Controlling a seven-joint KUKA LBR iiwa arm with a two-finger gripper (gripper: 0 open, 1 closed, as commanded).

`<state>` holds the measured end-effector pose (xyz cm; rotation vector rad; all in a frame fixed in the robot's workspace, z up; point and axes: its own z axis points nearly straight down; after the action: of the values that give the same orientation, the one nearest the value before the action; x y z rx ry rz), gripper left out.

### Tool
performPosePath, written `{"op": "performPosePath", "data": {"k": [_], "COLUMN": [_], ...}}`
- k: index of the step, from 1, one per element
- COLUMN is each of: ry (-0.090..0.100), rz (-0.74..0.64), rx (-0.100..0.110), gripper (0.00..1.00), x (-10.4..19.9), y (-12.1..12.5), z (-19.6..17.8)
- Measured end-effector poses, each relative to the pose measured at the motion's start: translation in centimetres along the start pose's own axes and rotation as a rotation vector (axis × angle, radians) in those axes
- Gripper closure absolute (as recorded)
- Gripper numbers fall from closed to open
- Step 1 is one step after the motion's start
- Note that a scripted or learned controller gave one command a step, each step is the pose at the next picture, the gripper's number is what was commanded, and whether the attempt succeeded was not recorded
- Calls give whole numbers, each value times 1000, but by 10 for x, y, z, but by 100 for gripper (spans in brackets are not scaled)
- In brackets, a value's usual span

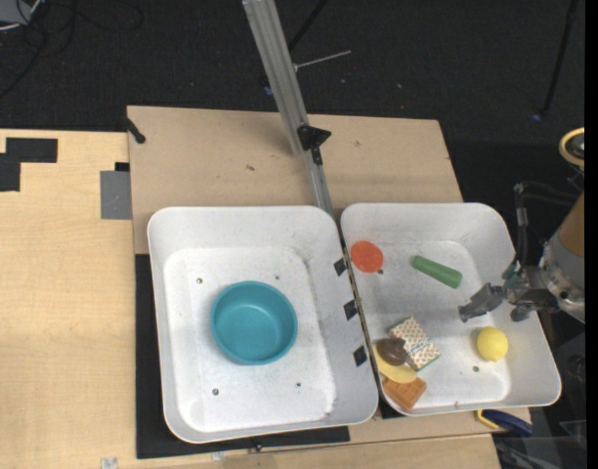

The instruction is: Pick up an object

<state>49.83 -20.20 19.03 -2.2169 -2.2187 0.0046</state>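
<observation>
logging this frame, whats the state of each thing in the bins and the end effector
teal bowl: upright, alone in the left bin
orange disc: lying flat in the right bin
green cylinder: on its side
yellow ball: resting free, just below the end effector
patterned packet: leaning on the brown piece
orange block: at the near rim
end effector: over the right bin, holding nothing
</observation>
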Motion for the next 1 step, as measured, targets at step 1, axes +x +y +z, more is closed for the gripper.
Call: {"op": "performPosePath", "data": {"k": [1], "ry": [-1], "rz": [1], "rx": [-4], "gripper": [0], "x": [-4], "y": [-5], "z": [59]}}
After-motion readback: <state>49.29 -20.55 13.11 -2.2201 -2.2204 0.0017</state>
